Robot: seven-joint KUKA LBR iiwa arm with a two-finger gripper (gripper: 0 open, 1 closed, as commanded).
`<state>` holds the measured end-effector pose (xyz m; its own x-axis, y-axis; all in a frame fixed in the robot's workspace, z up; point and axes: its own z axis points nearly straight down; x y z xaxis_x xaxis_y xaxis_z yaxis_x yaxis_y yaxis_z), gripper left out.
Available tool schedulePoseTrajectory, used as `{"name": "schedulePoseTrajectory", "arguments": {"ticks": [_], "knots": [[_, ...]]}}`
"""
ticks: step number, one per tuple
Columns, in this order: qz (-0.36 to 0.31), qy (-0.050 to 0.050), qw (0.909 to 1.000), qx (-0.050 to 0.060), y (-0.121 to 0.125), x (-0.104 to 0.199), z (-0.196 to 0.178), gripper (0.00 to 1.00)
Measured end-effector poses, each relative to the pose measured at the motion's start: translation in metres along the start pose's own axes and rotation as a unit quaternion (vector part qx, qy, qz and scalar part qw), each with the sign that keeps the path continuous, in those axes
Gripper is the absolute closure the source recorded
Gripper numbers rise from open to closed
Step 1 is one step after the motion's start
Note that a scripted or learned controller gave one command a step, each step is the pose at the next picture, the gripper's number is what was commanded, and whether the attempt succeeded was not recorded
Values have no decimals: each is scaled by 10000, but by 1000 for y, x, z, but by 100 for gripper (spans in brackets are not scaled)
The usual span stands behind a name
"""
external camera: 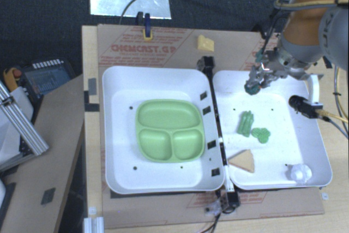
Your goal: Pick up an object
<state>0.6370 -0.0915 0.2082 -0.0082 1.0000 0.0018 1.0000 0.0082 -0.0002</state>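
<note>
Your gripper [254, 86] hung at the right bin's [322, 158] 11 o'clock; jaws' state you couldn't tell

The arm [311, 13] reaches in from the right — wrist bent downward, gripper [254, 86] low.

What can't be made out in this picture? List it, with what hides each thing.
- Gripper, camera view: small and dark from above, so its finger state is unreadable.
- Arm: cut off by the picture's right edge.
- Clear object in the right bin: pale against white, too faint to identify.
- Green toy: too small to name.
</note>
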Motion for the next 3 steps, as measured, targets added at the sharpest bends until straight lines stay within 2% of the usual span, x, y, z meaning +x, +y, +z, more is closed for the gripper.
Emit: {"name": "schedulePoseTrajectory", "arguments": {"ticks": [2, 3], "knots": [[-7, 4, 10000, 0, -59, 102, -18, 100], [-2, 2, 10000, 7, -78, 143, -11, 100]]}}
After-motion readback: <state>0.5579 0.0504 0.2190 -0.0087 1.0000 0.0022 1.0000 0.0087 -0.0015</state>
